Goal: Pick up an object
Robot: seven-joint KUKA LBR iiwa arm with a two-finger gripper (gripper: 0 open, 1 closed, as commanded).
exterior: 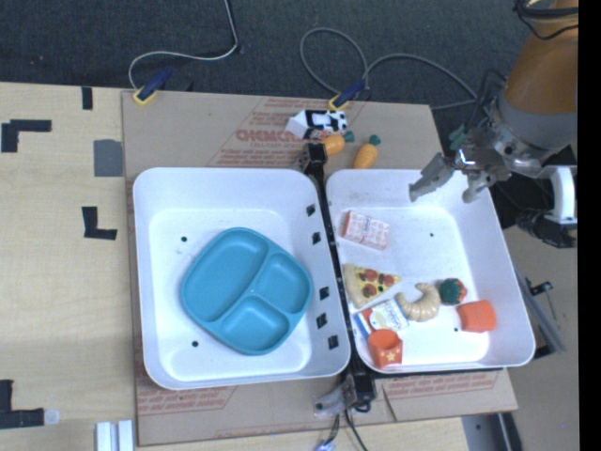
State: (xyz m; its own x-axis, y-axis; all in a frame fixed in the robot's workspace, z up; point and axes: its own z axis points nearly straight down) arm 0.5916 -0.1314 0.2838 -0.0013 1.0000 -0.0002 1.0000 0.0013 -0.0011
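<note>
The two-finger gripper (451,178) hangs with fingers spread and nothing between them over the far right corner of the right white bin (502,252), poised to descend. Likely targets cluster near: a pizza-slice toy (367,281), tan croissant (420,302), orange cube (477,316).

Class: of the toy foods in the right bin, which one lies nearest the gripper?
The pink-and-white packet, alone in the bin's upper part; the others cluster along its lower edge.
</note>
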